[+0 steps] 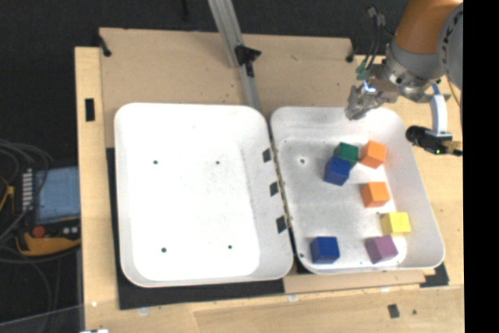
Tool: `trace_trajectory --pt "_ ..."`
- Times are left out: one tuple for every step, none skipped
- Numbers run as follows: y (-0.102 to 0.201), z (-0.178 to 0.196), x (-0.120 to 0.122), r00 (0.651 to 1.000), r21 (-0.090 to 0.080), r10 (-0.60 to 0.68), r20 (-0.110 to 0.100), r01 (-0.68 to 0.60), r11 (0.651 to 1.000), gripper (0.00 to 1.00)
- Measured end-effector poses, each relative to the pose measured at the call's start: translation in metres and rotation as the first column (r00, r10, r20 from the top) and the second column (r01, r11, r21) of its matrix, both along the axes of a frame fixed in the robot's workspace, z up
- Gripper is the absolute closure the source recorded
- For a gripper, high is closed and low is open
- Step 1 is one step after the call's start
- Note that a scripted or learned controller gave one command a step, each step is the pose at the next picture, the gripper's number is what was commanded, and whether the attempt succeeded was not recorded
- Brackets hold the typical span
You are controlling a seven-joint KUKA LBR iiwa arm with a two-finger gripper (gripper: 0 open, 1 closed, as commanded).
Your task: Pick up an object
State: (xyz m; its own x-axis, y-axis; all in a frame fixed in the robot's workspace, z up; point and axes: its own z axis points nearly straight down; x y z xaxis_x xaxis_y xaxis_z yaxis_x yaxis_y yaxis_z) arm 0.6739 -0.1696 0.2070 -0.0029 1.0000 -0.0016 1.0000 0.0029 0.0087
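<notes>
Your blocks all sit in the right bin (413,246), so that is where you need to look. A green block (348,151) touches a blue block (337,171) near the middle, and an orange block (373,154) sits just beside the green one. Lower down you see a second orange block (375,193), then a yellow block (396,223), then a purple block (381,248) near the front edge. Another blue block (324,249) rests alone near the front left corner of that bin. The ones that stand alone look easier to grab, because nothing crowds them. The green and blue pair look harder, since they press together. The left bin (125,191) sits right next to the right one on the bench (86,168). Your gripper (359,107) hangs over the back edge of the right bin, above the blocks and apart from them. Nothing sits in it. It is too small and dark for you to tell its state. The arm (425,15) comes in from the right and bends down toward the bin, so I think it is only getting ready to reach down.
</notes>
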Motion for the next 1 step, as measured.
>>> trace_trajectory --pt "-0.0015 0.0407 0.0013 1.000 0.000 0.002 -0.002 -0.002 1.000 1.00"
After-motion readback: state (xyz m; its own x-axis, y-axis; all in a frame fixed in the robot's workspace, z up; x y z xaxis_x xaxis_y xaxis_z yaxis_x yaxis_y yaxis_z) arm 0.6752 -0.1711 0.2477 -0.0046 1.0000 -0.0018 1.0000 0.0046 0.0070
